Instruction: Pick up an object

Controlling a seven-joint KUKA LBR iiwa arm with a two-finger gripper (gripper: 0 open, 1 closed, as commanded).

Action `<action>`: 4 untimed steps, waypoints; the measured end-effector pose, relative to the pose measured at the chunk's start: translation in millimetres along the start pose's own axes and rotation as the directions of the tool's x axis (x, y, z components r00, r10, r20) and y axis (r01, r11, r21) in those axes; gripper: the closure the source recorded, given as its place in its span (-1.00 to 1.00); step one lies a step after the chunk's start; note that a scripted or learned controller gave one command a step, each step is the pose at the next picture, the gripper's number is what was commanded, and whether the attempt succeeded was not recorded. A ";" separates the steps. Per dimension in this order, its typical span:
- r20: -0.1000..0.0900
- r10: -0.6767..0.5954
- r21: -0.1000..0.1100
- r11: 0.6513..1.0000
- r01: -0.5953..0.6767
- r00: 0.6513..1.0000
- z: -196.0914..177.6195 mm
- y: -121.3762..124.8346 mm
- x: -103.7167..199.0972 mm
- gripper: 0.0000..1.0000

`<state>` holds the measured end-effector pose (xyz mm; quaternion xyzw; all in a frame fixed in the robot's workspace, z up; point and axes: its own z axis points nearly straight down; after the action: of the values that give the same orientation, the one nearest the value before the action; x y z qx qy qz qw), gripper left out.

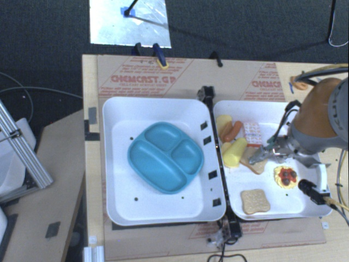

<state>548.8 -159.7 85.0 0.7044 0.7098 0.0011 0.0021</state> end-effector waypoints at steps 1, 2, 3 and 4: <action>0.001 0.005 -0.005 1.000 -0.005 1.000 -2.7 -47.3 49.8 -1.00; -0.002 0.003 -0.006 1.000 -0.003 1.000 -13.5 -45.0 50.1 1.00; -0.004 -0.006 -0.005 1.000 0.006 1.000 -104.7 -48.0 140.9 1.00; -0.002 0.001 0.001 1.000 -0.001 1.000 -143.7 -58.1 181.4 1.00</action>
<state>488.7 21.4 228.3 0.7046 0.7096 0.0017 0.0010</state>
